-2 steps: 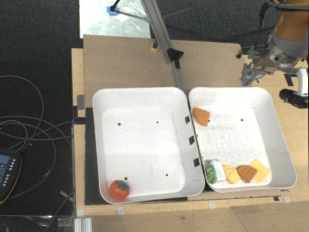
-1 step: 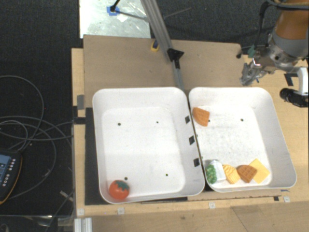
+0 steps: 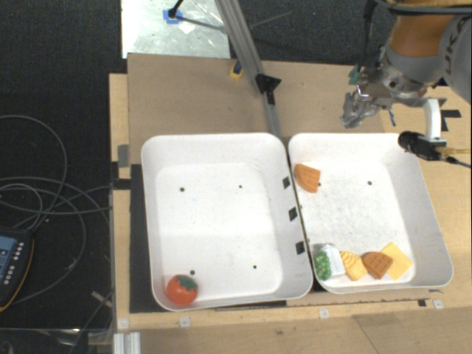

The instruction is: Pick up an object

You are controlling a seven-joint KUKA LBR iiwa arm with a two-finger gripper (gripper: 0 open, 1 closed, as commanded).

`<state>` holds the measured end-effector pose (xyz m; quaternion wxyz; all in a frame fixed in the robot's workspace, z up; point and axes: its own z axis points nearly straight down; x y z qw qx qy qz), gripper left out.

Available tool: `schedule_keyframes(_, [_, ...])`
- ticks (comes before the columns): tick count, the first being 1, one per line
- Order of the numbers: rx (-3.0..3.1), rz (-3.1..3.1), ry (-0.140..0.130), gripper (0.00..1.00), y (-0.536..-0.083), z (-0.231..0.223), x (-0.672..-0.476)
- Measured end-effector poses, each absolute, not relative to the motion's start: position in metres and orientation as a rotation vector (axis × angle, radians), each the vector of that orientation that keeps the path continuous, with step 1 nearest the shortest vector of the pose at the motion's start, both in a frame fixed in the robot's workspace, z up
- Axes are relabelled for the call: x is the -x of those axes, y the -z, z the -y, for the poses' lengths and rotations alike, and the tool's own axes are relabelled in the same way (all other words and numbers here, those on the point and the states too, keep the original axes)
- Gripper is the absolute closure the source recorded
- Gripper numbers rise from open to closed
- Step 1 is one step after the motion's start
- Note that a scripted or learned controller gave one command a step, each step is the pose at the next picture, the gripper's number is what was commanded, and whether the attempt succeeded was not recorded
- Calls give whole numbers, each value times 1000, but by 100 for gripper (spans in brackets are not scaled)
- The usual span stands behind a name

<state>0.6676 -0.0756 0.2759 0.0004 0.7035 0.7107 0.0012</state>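
- Two shallow white bins sit side by side on the bench in the camera view, the left bin [image 3: 214, 150] holding a red tomato-like piece [image 3: 181, 289] in its near-left corner, the right bin [image 3: 413, 198] holding everything else.
- Five small food-like items lie in the right bin: an orange wedge [image 3: 307, 177] near its far-left corner, just beside the wall shared with the other bin, and along the near edge a green-and-white piece [image 3: 325, 262], a yellow ridged piece [image 3: 353, 265], a brown waffle-like piece [image 3: 377, 264] and a yellow slab [image 3: 397, 261], packed close together (some seem to touch).
- The gripper [image 3: 359, 112] hangs above the bare bench just beyond the right bin's far rim, below the arm's orange band; nothing is seen in it, and whether its jaws stand open or closed cannot be told at this size.
- Judged from this, the pick is at its approach step: no object is yet chosen or reached.
- The next move calls for travel over a bin, then a descent squarely onto one piece; the lone orange wedge looks the nearest and least crowded candidate, while the near-edge cluster risks nudging neighbours.
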Motion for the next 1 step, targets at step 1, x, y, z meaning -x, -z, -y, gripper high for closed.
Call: schedule_keyframes(1, [-2210, -2234, -4, 100, -258, 15, -673])
